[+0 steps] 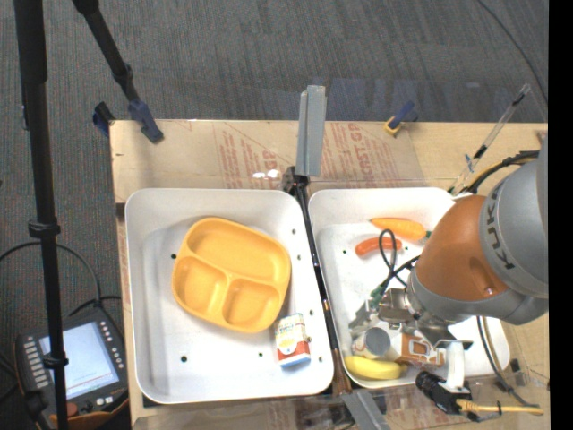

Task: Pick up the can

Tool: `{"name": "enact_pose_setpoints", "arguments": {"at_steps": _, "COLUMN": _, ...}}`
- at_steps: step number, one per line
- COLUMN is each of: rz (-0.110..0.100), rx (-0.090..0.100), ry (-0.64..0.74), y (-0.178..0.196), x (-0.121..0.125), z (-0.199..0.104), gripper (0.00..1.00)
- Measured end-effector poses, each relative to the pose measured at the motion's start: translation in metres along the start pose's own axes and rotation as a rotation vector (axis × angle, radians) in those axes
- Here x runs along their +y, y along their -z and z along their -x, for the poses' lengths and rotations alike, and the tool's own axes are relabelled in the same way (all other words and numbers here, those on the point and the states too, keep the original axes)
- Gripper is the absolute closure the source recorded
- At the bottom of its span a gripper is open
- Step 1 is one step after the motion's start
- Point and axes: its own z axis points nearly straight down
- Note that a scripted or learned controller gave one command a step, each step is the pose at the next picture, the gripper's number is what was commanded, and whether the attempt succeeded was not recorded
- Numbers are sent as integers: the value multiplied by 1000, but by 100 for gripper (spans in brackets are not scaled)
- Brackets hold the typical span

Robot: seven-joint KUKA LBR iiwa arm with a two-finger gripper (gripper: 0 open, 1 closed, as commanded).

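The can (378,340) shows as a small grey round shape in the near left part of the right bin (333,206). My gripper (383,319) is low in that bin, directly over the can's far side, and partly covers it. The arm's orange wrist band (457,253) and grey body hide the bin floor to the right of the can.
In the right bin a banana (376,367) lies just in front of the can, an orange packet (419,348) to its right, and a carrot (399,227) and a sausage (372,245) at the far side. The left bin (152,330) holds a yellow divided plate (233,274) and a small carton (292,339).
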Motion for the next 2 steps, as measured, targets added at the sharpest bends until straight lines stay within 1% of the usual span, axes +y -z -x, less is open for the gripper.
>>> {"name": "enact_pose_setpoints", "arguments": {"at_steps": 1, "rz": 1, "rx": -1, "ry": 52, "y": 0, "x": 72, "z": 42, "gripper": 0}}
{"name": "enact_pose_setpoints", "arguments": {"at_steps": 2, "rz": -1, "rx": 0, "ry": 97, "y": 0, "x": 24, "z": -3, "gripper": 0}}
